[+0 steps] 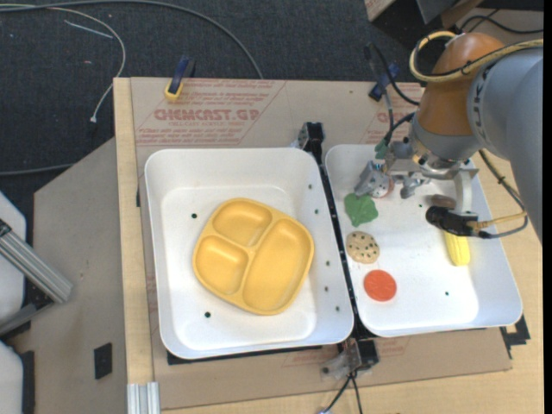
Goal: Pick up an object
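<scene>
Hovering hand (373,182) — just above green piece (360,209)

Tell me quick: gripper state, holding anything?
Gripper: cannot be told if open or closed. It sits low in the right bin, just above the green piece; no hold visible.

Bright, even light; soft shadows, slight blur

The arm (483,84) is cut off by the top and right edges. Its wrist covers the far end of the right bin (492,304). The gripper (373,178) is too small to resolve. The yellow item (458,248) is partly hidden beneath a black part.
</scene>
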Controlling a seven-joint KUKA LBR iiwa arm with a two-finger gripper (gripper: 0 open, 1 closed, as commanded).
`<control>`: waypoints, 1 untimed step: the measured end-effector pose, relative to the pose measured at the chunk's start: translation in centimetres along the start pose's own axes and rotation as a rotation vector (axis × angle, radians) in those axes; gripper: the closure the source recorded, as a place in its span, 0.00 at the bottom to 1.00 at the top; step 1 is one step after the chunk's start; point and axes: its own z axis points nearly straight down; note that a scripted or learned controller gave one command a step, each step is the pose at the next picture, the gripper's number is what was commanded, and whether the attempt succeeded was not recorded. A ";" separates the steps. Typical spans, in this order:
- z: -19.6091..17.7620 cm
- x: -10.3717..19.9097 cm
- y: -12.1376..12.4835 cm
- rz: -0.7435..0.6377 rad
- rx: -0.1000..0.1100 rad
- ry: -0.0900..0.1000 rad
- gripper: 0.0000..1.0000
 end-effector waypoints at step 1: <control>-1.4 0.0 0.1 0.001 -0.005 0.000 1.00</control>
